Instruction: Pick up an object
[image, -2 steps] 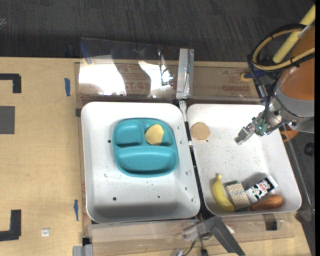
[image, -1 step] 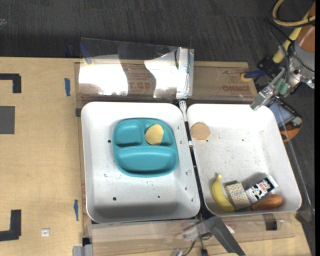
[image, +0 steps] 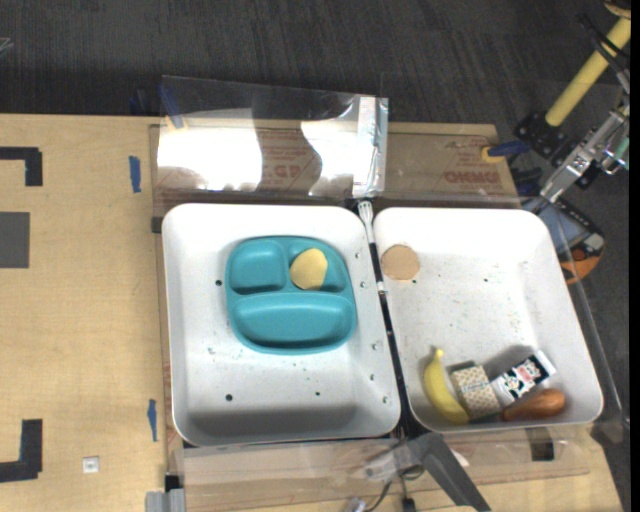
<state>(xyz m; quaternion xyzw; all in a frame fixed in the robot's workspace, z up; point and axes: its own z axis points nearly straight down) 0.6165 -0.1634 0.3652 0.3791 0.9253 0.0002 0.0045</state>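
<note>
Since the jaws sit at the arm's tip (image: 590, 160), off the far right corner of the right bin (image: 480, 225), every pickable thing lies nearer the camera and leftward of them. Whether the jaws are wide or narrow I cannot tell. Closest to them is the heap in that bin's near corner: a banana (image: 440, 385), long axis running roughly near-to-far, touching a small box (image: 475, 388). Crowding there leaves little room; the tan disc (image: 400, 262) lies alone on bare floor.
</note>
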